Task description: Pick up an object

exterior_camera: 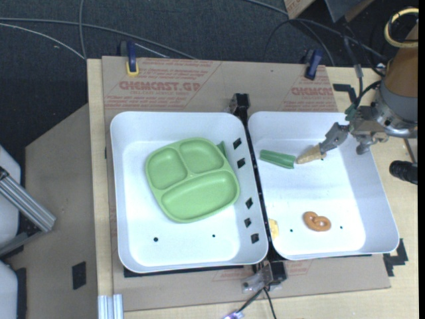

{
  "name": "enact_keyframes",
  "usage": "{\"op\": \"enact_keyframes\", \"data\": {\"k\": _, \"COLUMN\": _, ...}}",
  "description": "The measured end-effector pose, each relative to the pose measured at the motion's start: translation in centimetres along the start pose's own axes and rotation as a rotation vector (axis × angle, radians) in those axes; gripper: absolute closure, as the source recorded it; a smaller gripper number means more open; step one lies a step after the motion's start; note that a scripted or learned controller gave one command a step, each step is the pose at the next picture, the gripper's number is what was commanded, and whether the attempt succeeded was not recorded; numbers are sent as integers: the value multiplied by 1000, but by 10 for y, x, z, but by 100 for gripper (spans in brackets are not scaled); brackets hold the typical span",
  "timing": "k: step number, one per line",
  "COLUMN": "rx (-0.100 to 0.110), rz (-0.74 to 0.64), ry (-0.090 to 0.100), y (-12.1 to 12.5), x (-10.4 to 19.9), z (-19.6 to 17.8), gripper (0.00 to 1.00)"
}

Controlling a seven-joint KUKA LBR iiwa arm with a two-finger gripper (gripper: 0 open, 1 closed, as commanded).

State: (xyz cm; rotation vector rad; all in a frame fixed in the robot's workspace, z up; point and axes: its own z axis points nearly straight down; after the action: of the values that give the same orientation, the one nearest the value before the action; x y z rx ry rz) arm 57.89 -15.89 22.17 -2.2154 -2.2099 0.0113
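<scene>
In the right bin lie a green stick-shaped piece near the left wall, a tan piece just right of it, and an orange pretzel-shaped toy near the front. My gripper hovers over the bin's back right area, open, with nothing between its fingers. Its left finger slants down towards the tan piece and ends close beside it.
The left bin holds a green divided plate. A small yellow bit lies by the right bin's front left wall. A black divider with clips runs between the bins. Cables cross the dark floor behind the bench.
</scene>
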Motion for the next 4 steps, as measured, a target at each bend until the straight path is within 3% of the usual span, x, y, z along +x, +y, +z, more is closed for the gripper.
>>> {"op": "enact_keyframes", "data": {"k": 1, "rx": -13, "rz": -3, "ry": -2, "y": 3, "x": 0, "z": -7, "gripper": 0}}
{"op": "enact_keyframes", "data": {"k": 2, "rx": -7, "rz": -3, "ry": -1, "y": 3, "x": 7, "z": 55, "gripper": 0}}
{"op": "enact_keyframes", "data": {"k": 4, "rx": -8, "rz": -3, "ry": -1, "y": -6, "x": 11, "z": 139, "gripper": 0}}
